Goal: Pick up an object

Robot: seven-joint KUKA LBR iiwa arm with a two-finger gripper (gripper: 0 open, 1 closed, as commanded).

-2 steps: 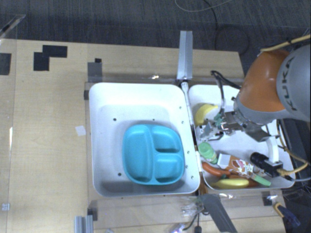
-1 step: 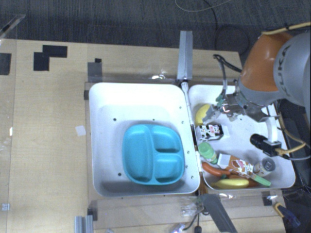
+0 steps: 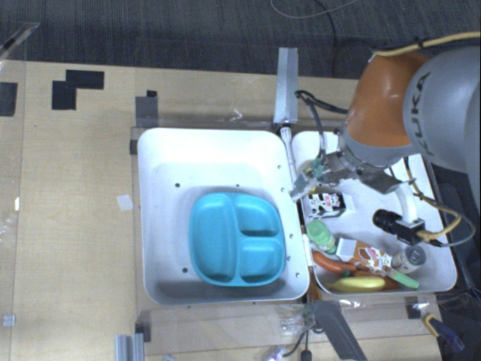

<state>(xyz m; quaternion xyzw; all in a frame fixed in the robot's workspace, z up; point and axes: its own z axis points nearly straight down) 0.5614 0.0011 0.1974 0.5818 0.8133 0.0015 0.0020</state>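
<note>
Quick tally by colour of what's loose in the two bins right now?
Blue: 1, the divided tray in the left bin
Green: 1, round piece
Orange: 1, long piece
Yellow: 1, banana shape
Black and white: 1, card
Total: 5 clearly told apart; the right bin's other clutter is too jumbled to count.

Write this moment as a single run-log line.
arm: over right bin | gripper: near divider, above small objects | blue tray: left bin | grasp: unconfirmed
</note>
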